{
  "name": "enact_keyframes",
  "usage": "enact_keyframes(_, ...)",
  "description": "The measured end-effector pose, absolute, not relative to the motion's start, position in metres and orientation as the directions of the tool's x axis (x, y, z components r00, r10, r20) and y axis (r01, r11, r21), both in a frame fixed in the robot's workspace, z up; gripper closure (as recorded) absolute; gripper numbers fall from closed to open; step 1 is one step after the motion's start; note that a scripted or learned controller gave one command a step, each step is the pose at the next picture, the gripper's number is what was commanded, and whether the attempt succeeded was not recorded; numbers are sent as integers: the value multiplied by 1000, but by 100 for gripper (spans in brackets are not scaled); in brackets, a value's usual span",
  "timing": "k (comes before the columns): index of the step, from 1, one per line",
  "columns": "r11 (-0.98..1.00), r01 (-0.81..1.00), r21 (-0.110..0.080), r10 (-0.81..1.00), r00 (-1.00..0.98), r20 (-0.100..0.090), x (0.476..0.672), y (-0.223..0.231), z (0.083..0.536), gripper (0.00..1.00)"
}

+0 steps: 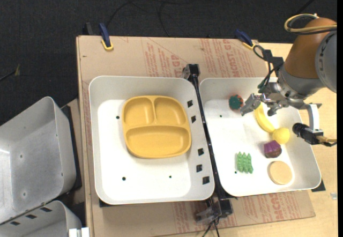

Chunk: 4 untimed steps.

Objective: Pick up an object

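Banana (262, 118) is lying in the right bin (225, 182), mid-right of frame, and your gripper (262, 103) is hovering just over it, fingers spread, so you're needing a straight descent next.

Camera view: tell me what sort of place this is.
Probably a robot lab test bench: two white bins clamped on a cardboard-covered board, toy food such as a banana laid out for grasping, and loose cables across the dark carpet.

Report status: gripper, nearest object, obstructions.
Gripper open above banana, nothing held. Teal ball close beside it. Lemon at banana's far end.
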<state>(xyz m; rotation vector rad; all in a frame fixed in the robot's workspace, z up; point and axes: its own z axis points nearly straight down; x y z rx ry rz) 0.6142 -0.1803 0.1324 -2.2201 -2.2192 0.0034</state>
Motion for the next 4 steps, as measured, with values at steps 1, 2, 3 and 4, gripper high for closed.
enact_keyframes(1,0,1000,2,1000,0,-2,615,-180,92,0)
enact_keyframes(2,-1,1000,3,1000,1,-2,615,-180,103,100)
enact_keyframes(3,2,1000,6,1000,-2,-2,620,-180,167,100)
enact_keyframes(4,3,1000,7,1000,-3,-2,621,-180,221,100)
